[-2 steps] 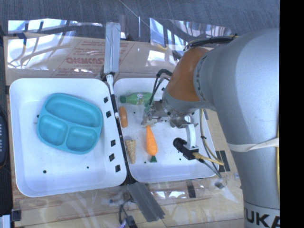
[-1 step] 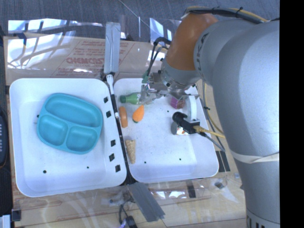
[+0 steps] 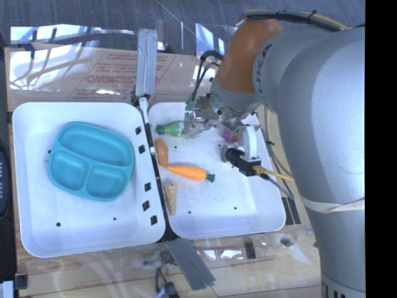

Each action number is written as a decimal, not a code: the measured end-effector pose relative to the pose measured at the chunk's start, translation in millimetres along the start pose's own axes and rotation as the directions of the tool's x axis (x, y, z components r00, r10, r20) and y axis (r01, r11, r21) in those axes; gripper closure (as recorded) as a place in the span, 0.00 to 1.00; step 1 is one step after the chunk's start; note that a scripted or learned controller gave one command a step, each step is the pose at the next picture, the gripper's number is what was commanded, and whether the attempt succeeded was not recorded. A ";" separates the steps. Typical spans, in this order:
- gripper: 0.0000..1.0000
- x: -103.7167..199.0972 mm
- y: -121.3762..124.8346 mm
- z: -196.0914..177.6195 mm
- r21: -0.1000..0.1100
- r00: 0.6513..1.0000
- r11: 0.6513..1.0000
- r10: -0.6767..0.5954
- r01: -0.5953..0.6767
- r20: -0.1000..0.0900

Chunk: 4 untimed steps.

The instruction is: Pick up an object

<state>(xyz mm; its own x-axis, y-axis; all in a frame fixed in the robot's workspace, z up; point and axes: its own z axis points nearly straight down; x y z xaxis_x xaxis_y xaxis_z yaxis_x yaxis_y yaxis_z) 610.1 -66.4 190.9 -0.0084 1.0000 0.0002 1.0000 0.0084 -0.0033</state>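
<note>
The bench (image 3: pixel 93 82) bears two white bins (image 3: pixel 37 228) side by side.

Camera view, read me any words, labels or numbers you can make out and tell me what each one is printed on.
"CHEMCOS...": large red letters on the brown cardboard sheet behind the bins; the end of the word is hidden by the metal post, so this reading is partial.
Smaller red lines of print above it on the same cardboard: too blurred to read.
Green bottle in the right bin: no legible label.
</note>
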 end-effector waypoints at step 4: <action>0.00 -32.8 -60.3 100.8 0.000 1.000 1.000 0.003 -0.003 -0.001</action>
<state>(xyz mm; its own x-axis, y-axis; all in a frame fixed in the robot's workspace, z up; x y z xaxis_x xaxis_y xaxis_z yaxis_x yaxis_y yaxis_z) 549.8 -99.7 90.3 -0.0054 1.0000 0.0010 1.0000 0.0054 -0.0034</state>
